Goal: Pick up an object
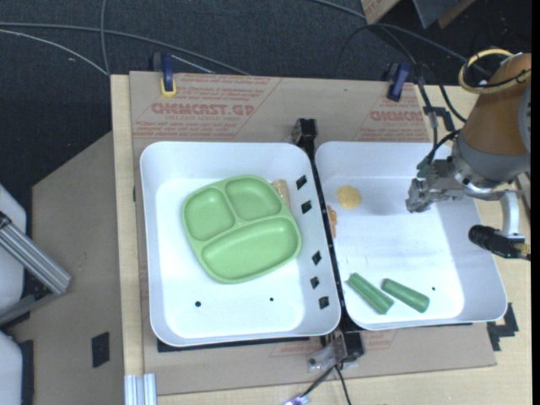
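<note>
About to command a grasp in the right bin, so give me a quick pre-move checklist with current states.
1. Two-finger gripper over the right white bin: ok.
2. Gripper holding nothing visible: ok.
3. Jaws open or shut: cannot tell.
4. Small yellow round object lies apart from the gripper, unobstructed: ok.
5. Two green cylindrical pieces lie near the bin's front edge, side by side, close together: ok.
6. Green divided plastic plate sits in the left white bin, clear of the arm: ok.

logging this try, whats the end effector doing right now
end effector: over the right bin, nothing seen held; open or closed cannot be told.
</note>
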`<move>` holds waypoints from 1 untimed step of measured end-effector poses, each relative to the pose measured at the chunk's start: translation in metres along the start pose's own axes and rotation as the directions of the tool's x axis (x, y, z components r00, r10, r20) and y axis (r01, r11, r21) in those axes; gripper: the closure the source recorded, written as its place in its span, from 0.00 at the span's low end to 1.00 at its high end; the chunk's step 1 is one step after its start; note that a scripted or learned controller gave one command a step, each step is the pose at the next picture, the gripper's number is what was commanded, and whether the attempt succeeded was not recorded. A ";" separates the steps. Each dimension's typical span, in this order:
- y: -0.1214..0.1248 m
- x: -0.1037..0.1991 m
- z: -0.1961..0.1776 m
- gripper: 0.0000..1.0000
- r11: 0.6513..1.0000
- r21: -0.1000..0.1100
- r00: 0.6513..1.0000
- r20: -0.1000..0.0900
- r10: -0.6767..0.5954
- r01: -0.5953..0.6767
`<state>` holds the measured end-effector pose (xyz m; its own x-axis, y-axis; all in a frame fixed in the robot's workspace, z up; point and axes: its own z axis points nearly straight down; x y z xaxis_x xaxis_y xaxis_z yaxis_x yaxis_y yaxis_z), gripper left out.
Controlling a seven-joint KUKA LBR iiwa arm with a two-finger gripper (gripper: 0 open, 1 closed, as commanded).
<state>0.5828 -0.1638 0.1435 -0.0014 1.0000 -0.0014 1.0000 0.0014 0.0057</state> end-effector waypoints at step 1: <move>0.012 -0.002 -0.059 1.00 1.000 -0.002 1.000 0.001 0.000 0.000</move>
<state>0.5941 -0.1660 0.2021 -0.0015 1.0000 -0.0021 1.0000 0.0015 0.0079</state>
